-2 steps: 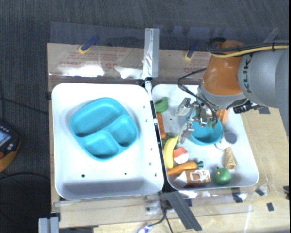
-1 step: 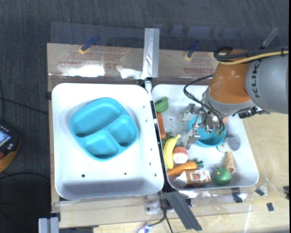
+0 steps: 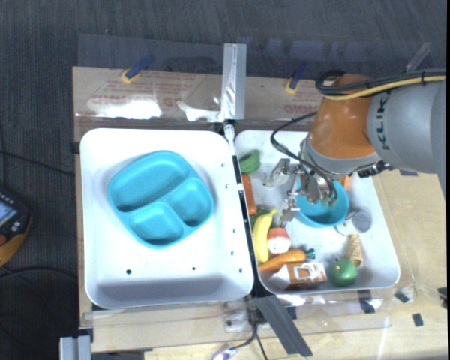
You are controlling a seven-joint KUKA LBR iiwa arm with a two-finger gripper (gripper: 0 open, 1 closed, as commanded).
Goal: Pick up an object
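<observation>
At the right bin's [image 3: 390,272] front edge lie a green ball [image 3: 344,271] and carrot [image 3: 283,259]. The end effector [image 3: 300,193] hovers mid-bin beside the blue bowl [image 3: 324,208], apparently approaching; its state I cannot tell. Next: descend, clamp.

A dark grey carpet [image 3: 37,58] surrounds the wooden bench [image 3: 97,81], with black cables [image 3: 7,156] trailing at left.
</observation>
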